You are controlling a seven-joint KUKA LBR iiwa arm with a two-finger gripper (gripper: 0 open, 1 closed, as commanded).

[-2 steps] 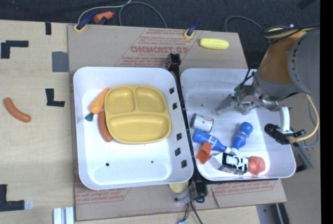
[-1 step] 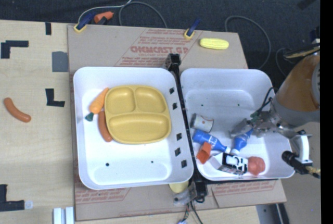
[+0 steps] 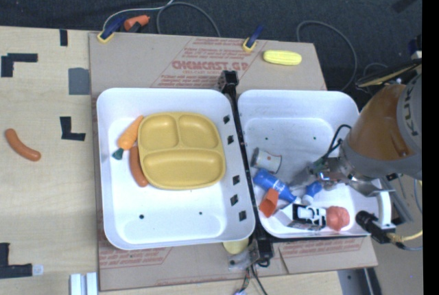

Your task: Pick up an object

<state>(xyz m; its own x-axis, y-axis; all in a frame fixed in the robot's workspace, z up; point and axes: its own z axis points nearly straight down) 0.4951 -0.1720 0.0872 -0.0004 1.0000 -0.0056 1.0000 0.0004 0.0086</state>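
Several small things are lying in the right bin (image 3: 302, 103): a red ball (image 3: 337, 217), a blue bottle (image 3: 271, 184) and an orange piece (image 3: 269, 204). The gripper (image 3: 321, 175) is hanging just above them, the ball sitting just below-right of it; its grip state cannot be told.

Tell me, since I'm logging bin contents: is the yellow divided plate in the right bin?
No, the yellow divided plate lies in the left bin.
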